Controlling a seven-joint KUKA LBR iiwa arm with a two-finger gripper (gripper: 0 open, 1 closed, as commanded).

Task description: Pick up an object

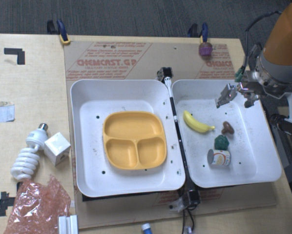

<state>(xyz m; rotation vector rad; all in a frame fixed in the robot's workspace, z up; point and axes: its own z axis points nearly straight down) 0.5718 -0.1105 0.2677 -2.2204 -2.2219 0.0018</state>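
In the right bin (263, 150) I see a small can (219, 157) nearest, a green lump (221, 142), a brown piece (227, 127), a banana (198, 123); beyond, my claw (238, 95) hangs apart, clamping nothing.

My pale plywood surface (29, 96) lies under even, soft light, and a brown cardboard sheet printed with red lettering (112, 57) is clamped on top of it. Beyond the cardboard's far edge, dark grey carpeted floor (136, 6) stretches across the background.
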